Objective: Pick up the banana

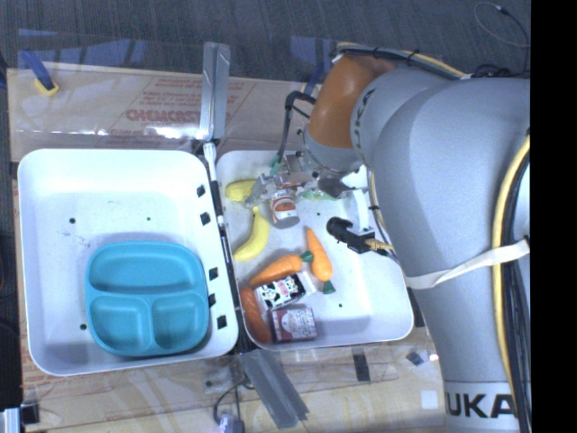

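My grey arm [451, 197], with its orange band [343, 102] above the wrist, comes in from the right and covers much of the right side of the view. My pincer [284, 197] sits low over the far part of the right shallow white bin [383, 318], just right of the banana's top end. Pincer state: cannot tell; the tip is a cluttered dark-and-metal mass from this angle.

The curved yellow banana [251, 228] lies in the right bin along its left wall, upper end near the far left corner, lower end pointing toward the near side. It rests on the bin floor, and nothing shows it caught in my pincer.

A small round can with a red-and-white label [285, 209] sits right at my pincer tip, just right of the banana. A small orange carrot with a green end [317, 256] lies tilted in the bin's middle. A second, longer orange carrot [278, 270] lies below the banana's lower end. A black-and-white patterned carton [284, 291] sits just beneath that carrot. A dark red rectangular packet [295, 324] lies near the bin's near wall. A brownish-orange oblong item [253, 316] lies beside the packet on its left; cannot tell what it is.

The left shallow white bin [54, 197] holds a light blue three-compartment plastic tray [147, 298] in its near half.
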You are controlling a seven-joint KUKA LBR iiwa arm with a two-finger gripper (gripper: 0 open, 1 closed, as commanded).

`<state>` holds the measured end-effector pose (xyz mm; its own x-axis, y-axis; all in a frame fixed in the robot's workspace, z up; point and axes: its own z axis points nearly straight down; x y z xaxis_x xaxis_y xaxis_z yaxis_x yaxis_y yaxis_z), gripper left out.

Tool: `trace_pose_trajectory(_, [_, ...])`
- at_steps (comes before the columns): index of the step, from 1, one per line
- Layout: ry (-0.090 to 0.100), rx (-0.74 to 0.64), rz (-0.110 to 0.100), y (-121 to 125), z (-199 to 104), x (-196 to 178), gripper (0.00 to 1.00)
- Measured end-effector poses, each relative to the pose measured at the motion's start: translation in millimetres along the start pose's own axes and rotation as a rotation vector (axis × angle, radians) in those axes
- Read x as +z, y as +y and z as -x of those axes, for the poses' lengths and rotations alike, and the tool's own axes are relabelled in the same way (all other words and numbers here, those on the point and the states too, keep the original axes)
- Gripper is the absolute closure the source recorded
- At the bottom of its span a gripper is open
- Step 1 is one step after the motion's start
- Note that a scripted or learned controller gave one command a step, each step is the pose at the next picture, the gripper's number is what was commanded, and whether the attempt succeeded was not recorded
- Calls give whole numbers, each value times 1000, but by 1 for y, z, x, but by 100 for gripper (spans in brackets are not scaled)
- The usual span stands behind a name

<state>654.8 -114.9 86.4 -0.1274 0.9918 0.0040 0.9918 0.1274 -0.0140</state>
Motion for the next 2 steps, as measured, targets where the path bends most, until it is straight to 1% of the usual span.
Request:
trace_pose_trajectory(1, [-4,53,13,-16,-46,-106,0])
trace_pose_trajectory(2, [-5,-241,11,-34,-25,-4,0])
